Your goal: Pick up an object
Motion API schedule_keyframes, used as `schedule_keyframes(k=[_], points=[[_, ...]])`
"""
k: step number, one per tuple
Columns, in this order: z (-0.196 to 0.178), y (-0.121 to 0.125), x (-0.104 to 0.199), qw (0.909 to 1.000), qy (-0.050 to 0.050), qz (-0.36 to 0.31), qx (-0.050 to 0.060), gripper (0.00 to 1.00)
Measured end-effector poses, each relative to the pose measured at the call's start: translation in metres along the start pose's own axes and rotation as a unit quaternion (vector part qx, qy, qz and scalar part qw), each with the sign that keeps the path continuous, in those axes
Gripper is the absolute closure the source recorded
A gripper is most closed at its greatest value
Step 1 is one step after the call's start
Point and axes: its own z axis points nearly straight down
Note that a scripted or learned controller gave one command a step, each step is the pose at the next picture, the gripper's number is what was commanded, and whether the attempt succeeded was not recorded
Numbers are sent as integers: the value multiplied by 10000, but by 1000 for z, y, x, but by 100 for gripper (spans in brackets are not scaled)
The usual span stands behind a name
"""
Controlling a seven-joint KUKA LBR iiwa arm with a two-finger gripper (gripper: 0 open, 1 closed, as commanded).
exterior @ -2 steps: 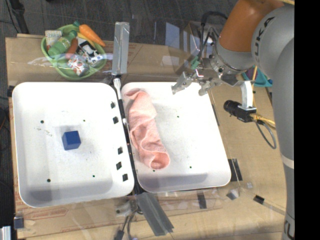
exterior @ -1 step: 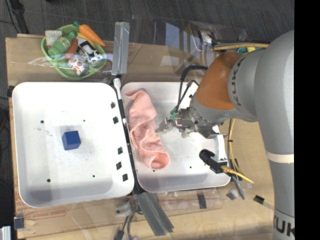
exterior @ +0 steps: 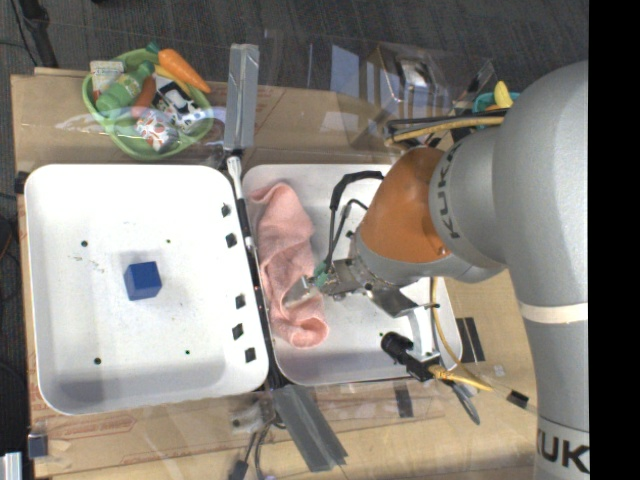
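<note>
A crumpled pink cloth (exterior: 285, 258) lies along the left side of the right bin (exterior: 350, 363). My gripper (exterior: 303, 291) is low over the lower part of the cloth, reaching in from the right below the arm's orange band (exterior: 405, 218). Whether it touches the cloth is unclear. A small blue cube (exterior: 143, 280) sits alone in the left bin (exterior: 60, 368), far from the gripper.
A green bowl (exterior: 150, 103) of toy food and small items stands on the bench behind the left bin. Clear plastic pieces and a yellow tool (exterior: 450, 118) lie behind the right bin. The grey arm body (exterior: 540, 198) covers the right bin's right side.
</note>
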Motion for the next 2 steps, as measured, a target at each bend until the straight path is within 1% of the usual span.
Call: schedule_keyframes(k=[1, 2], points=[[0, 62, 0, 9997, -6, 261, 6, 0], [-1, 126, -4, 9993, -4, 364, 2, 0]])
